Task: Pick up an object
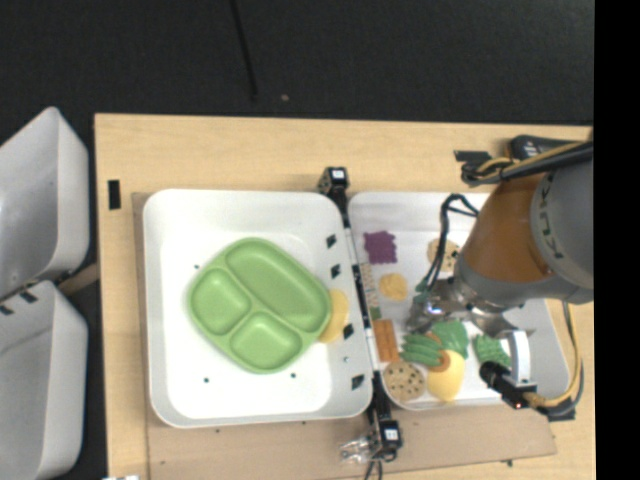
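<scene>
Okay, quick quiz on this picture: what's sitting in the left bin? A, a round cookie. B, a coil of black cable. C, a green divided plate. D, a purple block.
C: the green divided plate, with three compartments, lies in the middle of the left bin, while the small toy foods sit in the right bin where the arm reaches in.

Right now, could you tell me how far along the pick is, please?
Reached: the gripper is down in the right bin, over the toys near a green piece. In hand: nothing I can confirm; its tip is hard to read. Left: grasp and lift. The green tray sits in the left bin.
</scene>
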